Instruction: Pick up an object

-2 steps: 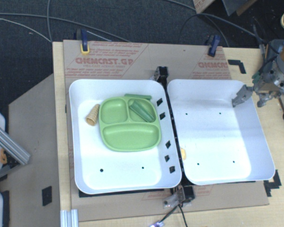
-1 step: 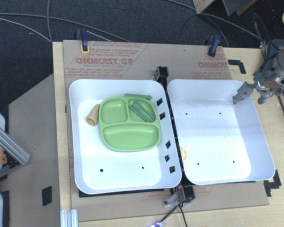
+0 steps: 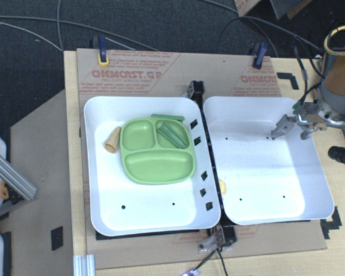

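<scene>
Left bin [image 3: 103, 211] holds green divided plate [image 3: 158, 151], ice-cream cone [image 3: 112, 139]; gripper [image 3: 287, 128], fingers spread, holding nothing, over right bin [image 3: 310, 206].

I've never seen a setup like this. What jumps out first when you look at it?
The bright green divided plate in the left white bin catches the eye, with a darker green piece in its upper right compartment and a tan cone lying at its left edge. Over the right bin, the arm's end effector hangs near the far right corner.
</scene>
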`<control>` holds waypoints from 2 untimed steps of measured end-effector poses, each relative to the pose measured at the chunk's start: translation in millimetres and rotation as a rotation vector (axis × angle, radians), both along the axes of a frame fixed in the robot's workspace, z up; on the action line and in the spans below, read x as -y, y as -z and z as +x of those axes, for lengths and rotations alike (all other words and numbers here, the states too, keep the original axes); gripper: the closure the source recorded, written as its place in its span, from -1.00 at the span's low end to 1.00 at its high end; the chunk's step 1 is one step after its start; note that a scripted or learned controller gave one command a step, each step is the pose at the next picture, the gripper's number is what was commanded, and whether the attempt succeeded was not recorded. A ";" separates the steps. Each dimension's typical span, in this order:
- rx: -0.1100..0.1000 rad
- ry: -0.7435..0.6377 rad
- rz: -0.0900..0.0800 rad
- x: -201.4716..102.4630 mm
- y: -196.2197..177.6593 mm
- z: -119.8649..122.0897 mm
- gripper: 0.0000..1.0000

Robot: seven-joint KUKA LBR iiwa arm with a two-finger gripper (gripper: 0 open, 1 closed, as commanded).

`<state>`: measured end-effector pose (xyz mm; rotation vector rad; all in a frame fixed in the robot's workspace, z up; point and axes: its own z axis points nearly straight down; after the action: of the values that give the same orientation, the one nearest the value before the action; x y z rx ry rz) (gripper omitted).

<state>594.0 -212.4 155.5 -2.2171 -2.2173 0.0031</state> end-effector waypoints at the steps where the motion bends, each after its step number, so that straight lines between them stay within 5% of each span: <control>1: -0.001 0.000 0.003 6.5 56.0 -6.0 -1.00; 2: 0.003 -0.002 0.005 2.8 70.4 -4.6 -1.00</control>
<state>589.4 -215.2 85.1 -2.2134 -2.2191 -0.0063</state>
